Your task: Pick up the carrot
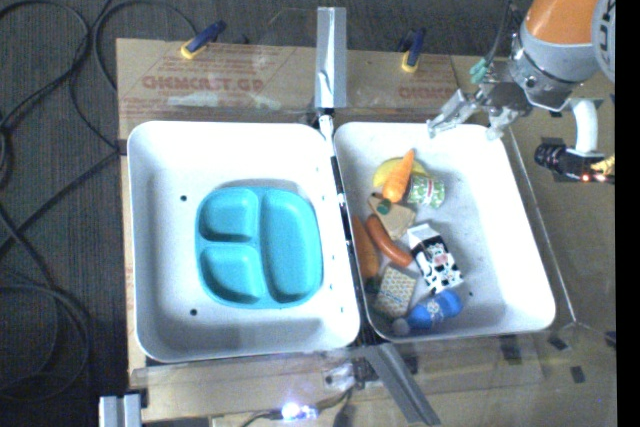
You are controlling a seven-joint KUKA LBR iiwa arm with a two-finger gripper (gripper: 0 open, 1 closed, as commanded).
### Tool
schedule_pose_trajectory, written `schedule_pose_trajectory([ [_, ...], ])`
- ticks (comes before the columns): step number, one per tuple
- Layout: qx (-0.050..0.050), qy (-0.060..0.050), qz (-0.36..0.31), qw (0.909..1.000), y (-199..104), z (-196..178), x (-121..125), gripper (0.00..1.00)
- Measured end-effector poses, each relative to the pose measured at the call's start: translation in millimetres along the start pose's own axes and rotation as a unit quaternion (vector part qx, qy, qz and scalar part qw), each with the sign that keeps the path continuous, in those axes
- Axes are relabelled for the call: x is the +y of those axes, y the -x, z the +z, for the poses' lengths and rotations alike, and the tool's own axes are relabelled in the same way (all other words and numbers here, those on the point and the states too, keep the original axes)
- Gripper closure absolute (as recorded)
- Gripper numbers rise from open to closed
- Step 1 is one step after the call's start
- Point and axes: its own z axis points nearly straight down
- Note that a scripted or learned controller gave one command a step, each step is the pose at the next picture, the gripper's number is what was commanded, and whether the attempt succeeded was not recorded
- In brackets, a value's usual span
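Fingers of the gripper stand spread apart with nothing between them, poised over the far rim of the right bin. The carrot lies in that bin's far half, tilted, resting against a yellow fruit and beside a green can. Nearer me, sausages and a small carton crowd together. The left bin holds a blue divided tray.
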Motion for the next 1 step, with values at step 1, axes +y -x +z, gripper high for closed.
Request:
schedule_pose_trajectory([
  [1,-0.002,-0.001,0.025,0.9997,16.9,130.0,33.9,0.00],
])
